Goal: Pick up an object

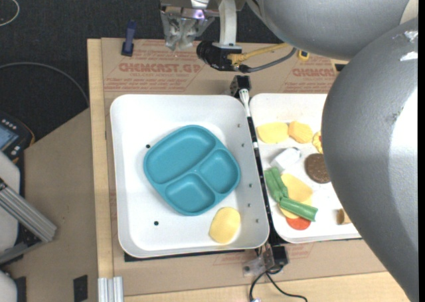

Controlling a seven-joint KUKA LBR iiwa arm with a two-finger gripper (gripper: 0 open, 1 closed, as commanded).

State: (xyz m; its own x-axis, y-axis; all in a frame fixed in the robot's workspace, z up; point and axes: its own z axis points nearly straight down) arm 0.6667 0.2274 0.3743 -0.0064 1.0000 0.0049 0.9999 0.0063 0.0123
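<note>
My gripper (179, 34) hangs high above the bench's far edge, beyond the back rim of the left bin (126, 161), with nothing visible in it. In that bin lie a blue divided plate (191, 169) and, near the front right corner, a yellow rounded piece (225, 224). The right bin (265, 105) holds several small toy foods: a yellow slice (271, 133), an orange-yellow lump (300, 132), a white block (287, 158), a brown disc (318, 168), green pods (274, 183), a yellow wedge (297, 189) and a red piece (298, 223). The arm hides that bin's right part.
Both bins rest on a cardboard sheet (133, 68). A small blue object (129, 38) sits at the sheet's far left corner. The arm's large grey body (372, 128) covers the upper right. Metal framing (26, 218) stands at the lower left.
</note>
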